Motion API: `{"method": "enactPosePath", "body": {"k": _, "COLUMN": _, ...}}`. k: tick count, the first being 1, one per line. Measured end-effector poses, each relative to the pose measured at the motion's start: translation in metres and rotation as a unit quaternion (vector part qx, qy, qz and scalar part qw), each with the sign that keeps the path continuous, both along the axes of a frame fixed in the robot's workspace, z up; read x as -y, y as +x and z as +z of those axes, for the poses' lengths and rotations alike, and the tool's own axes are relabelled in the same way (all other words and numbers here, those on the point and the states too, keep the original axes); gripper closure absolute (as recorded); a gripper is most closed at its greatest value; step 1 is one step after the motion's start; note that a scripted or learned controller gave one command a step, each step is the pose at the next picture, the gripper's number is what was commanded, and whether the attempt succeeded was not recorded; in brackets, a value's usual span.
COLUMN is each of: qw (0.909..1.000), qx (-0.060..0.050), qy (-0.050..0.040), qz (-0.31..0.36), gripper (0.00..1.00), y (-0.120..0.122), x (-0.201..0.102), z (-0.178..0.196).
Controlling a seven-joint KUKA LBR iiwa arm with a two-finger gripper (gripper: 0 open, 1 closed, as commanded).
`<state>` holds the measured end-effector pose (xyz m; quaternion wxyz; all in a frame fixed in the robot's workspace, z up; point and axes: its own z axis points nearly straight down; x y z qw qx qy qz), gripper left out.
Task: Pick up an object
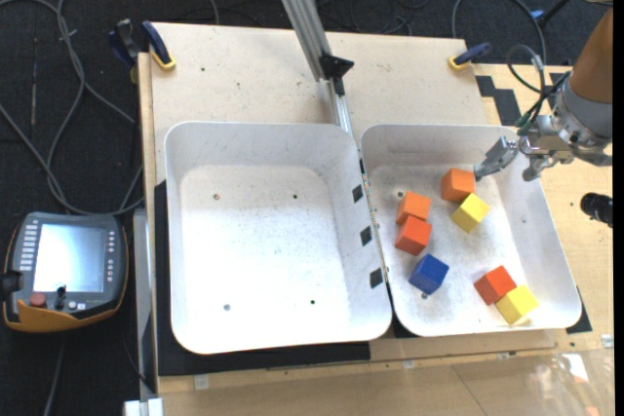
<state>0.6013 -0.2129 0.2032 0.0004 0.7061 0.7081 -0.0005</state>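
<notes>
**Kid:** Over on the right side, what is in that white bin (546, 219)?

**Helper:** Blocks. An orange block (457, 184) sits near the top, and a yellow block (470, 211) touches it just below. To the left are two more orange blocks (413, 220), one right on top of the other in the picture. Under those is a blue block (428, 274). Down in the bottom corner an orange-red block (494, 283) touches another yellow block (516, 304).

**Kid:** Where is the end effector (515, 160)?

**Helper:** It hangs over the top right part of that bin, near the top orange block and a bit to its right. One finger (490, 162) points down toward that block. Nothing is between the fingers, and they look spread apart, so it is released.

**Kid:** And the arm?

**Helper:** The grey arm (590, 107) comes in from the right, with its orange band (599, 63) above.

**Kid:** What else can you see?

**Helper:** The left bin (185, 209) sits right beside the first one on the pale surface (244, 83). A grey metal pole (297, 0) slants up from between the bins. A hand controller with a screen (66, 265) lies on the dark floor at the left, with cables (78, 44) around.
</notes>
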Motion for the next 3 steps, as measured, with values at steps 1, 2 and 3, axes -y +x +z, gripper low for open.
{"method": "enactPosePath", "body": {"k": 1, "qw": 1.0000, "qx": -0.003, "qy": 0.0015, "qz": 0.001, "gripper": 0.00, "y": 0.039, "x": -0.027, "z": -0.113}}
{"method": "enactPosePath", "body": {"k": 2, "qw": 1.0000, "qx": -0.001, "qy": 0.0006, "qz": -0.002, "gripper": 0.00, "y": -0.014, "x": -0.052, "z": -0.107}}
{"method": "enactPosePath", "body": {"k": 3, "qw": 1.0000, "qx": 0.001, "qy": -0.0010, "qz": -0.003, "gripper": 0.00, "y": -0.009, "x": -0.010, "z": -0.107}}
